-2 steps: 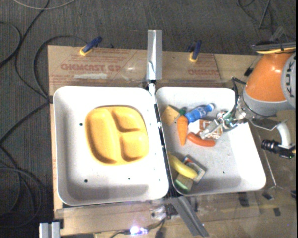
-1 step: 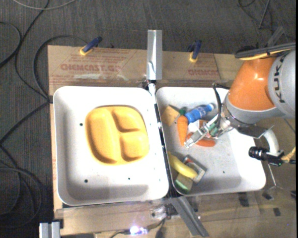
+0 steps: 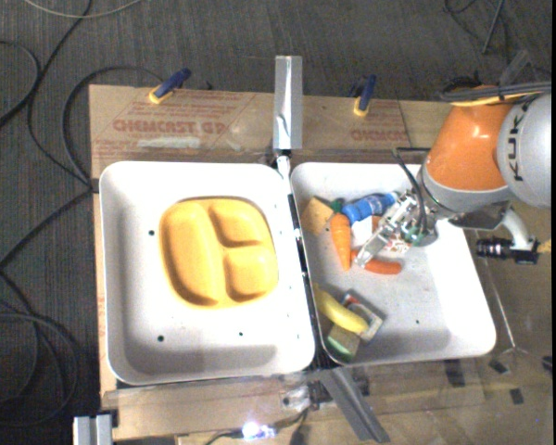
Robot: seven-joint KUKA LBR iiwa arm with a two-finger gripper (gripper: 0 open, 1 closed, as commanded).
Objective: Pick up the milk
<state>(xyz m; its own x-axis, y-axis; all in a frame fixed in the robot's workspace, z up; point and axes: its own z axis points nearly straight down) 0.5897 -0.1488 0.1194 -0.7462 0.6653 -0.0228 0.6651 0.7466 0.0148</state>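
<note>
The two-finger metal gripper [image 3: 396, 228] sits low in the right white bin [image 3: 445, 323], just beside the blue-capped white milk bottle [image 3: 366, 208] and orange plastic carrot [image 3: 340, 239]. Finger state cannot be determined. A yellow sectioned plastic tray [image 3: 219, 250] occupies the left white bin [image 3: 130, 341].

a robotics lab or test cell: an industrial arm [image 3: 486, 160] reaches over a bench with two white bins [image 3: 120, 276], set on a cardboard sheet [image 3: 195, 123] held by spring clamps [image 3: 170, 85]. loose cables [image 3: 37, 54] trail across grey carpet [image 3: 37, 360].
</note>
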